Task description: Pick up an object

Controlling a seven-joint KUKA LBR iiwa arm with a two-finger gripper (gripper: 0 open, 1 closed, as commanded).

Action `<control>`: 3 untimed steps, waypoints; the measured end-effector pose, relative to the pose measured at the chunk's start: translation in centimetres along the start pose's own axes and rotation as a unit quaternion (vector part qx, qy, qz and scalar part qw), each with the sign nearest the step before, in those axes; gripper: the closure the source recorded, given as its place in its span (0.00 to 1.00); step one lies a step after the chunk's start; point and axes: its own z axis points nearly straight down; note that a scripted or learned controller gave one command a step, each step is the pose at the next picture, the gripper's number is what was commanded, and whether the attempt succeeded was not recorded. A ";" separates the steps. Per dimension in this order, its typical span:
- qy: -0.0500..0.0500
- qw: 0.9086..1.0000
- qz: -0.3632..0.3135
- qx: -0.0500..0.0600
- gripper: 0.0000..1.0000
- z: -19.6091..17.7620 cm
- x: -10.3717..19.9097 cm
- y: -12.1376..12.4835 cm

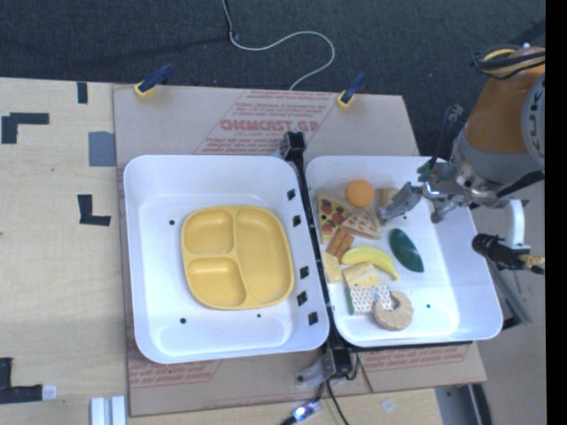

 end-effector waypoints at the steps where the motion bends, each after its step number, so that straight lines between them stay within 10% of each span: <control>1: -0.001 1.000 -0.002 -0.007 0.00 -0.8 0.0 0.3; 3: -0.001 1.000 -0.002 -0.006 0.00 11.0 0.2 -0.1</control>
